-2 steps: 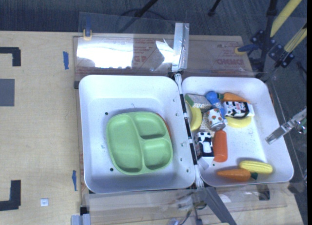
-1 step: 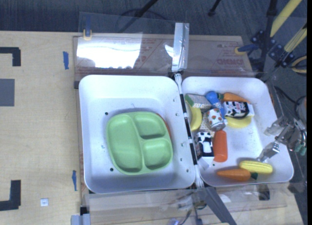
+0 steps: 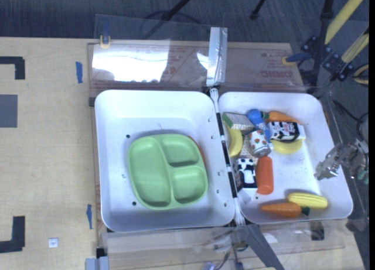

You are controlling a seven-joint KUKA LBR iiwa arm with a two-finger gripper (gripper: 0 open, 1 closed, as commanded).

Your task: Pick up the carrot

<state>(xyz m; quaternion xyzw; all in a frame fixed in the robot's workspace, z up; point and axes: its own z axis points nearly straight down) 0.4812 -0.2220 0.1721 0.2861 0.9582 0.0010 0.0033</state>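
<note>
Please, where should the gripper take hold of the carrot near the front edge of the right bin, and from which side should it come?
Probably from above, at the thick middle of the carrot, fingers closing across its short width. It lies flat and lengthwise, left to right; the corn touches its right end, so the middle-left part has more room. The gripper hangs nearby, up and right.

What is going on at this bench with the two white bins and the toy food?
A robot arm reaches in from the right, its gripper poised over the right edge of the right bin, with nothing visibly in it. That bin holds a pile of toy food; the carrot lies untouched near the front wall, just beside a corn cob. The left bin holds a green divided plate. The pick has not happened yet.
</note>
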